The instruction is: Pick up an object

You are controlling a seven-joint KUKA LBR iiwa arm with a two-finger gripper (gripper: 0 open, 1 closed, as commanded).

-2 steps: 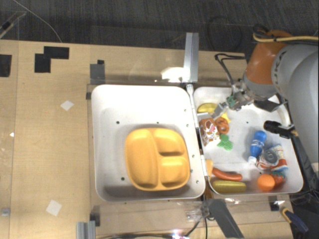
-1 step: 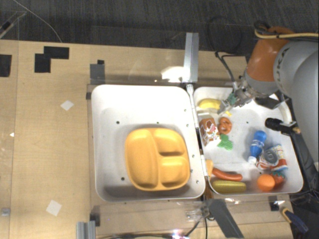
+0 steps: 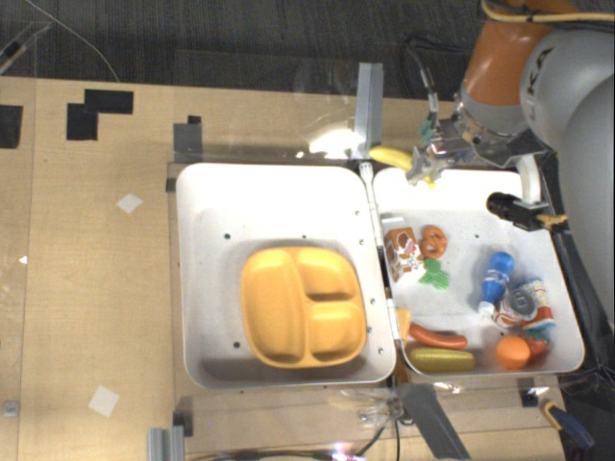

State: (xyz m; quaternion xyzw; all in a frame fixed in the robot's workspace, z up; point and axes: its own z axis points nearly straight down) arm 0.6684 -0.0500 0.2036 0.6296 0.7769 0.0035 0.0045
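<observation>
The hand (image 3: 430,161) hangs at the far edge of the right bin (image 3: 471,192), and a banana (image 3: 389,156) lies just to its left on that rim. The banana's long axis runs roughly across the view, one tip toward the divider post, the other toward the hand; whether the fingers grip it, or how wide they stand, I cannot tell.

Inside the right bin lie a snack packet (image 3: 402,250), an orange figure (image 3: 433,241), a green bit (image 3: 435,277), a blue bottle (image 3: 495,279), a sausage (image 3: 438,336), a pickle (image 3: 442,359) and an orange (image 3: 513,351).

The left bin (image 3: 207,209) holds a yellow tray (image 3: 301,304).

Both bins sit on a pale wooden bench (image 3: 86,286), with dark carpet (image 3: 240,17) beyond.
</observation>
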